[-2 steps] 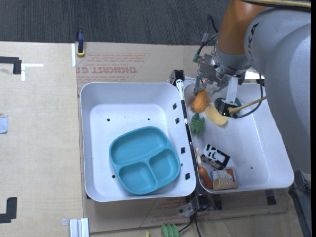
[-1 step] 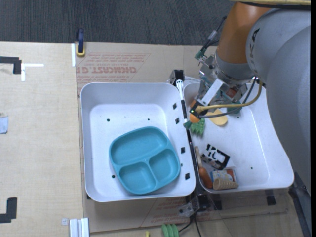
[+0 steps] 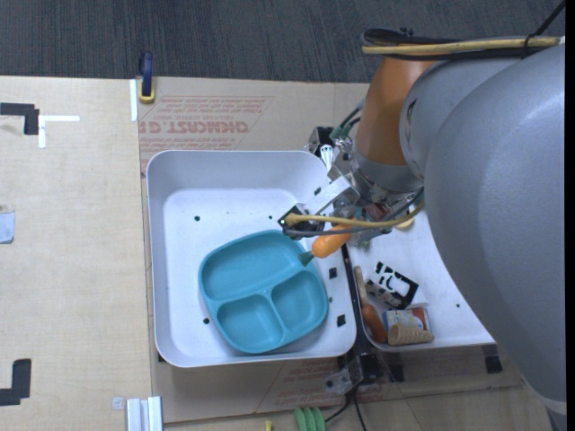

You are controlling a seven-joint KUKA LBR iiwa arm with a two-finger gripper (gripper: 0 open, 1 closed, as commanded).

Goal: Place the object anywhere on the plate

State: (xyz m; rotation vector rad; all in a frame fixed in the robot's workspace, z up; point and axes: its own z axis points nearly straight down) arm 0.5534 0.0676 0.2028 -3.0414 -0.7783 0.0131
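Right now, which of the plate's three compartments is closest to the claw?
The large compartment of the blue plate, along the plate's upper side. Its upper-right corner sits just below the claw and the orange carrot; the two smaller compartments lie lower.

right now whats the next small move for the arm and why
Probably ease a little further left over the blue plate before releasing: the gripper has the orange carrot near the plate's upper right rim, and the carrot looks mostly outside that rim.

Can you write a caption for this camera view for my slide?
Robot gripper carries an orange carrot over the blue plate's edge.
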